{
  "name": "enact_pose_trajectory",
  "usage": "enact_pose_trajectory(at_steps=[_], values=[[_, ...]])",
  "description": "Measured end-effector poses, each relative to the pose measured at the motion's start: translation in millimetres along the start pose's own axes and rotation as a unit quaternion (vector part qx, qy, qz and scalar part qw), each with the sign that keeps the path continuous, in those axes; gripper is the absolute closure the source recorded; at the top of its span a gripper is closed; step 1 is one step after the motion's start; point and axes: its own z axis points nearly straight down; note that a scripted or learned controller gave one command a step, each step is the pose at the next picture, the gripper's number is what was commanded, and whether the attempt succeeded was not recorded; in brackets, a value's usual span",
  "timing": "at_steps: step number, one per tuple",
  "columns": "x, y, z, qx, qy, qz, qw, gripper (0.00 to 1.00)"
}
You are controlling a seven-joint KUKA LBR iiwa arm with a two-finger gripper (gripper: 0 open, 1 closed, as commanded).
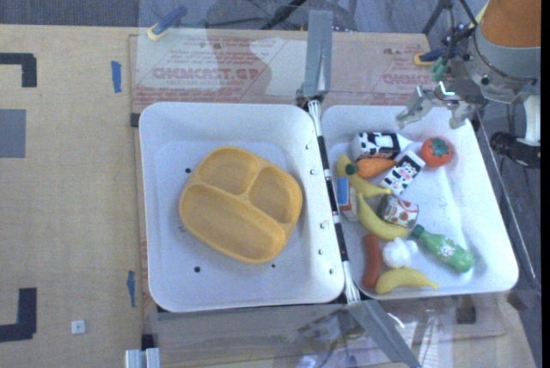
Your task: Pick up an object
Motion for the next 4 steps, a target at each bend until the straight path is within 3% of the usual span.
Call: enact_pose_trajectory(at_steps=[1, 2, 3, 4], values=[[-14, -12, -108, -0.002, -0.001, 0.047, 0.9989, 0.00], [-42, 48, 114, 0.000, 0.000, -0.066, 0.9978, 0.00], [-69, 50, 134, -0.003, -0.001, 0.010, 0.9999, 0.00], [-5, 20, 149, -0.019, -0.002, 0.002, 0.9998, 0.00]])
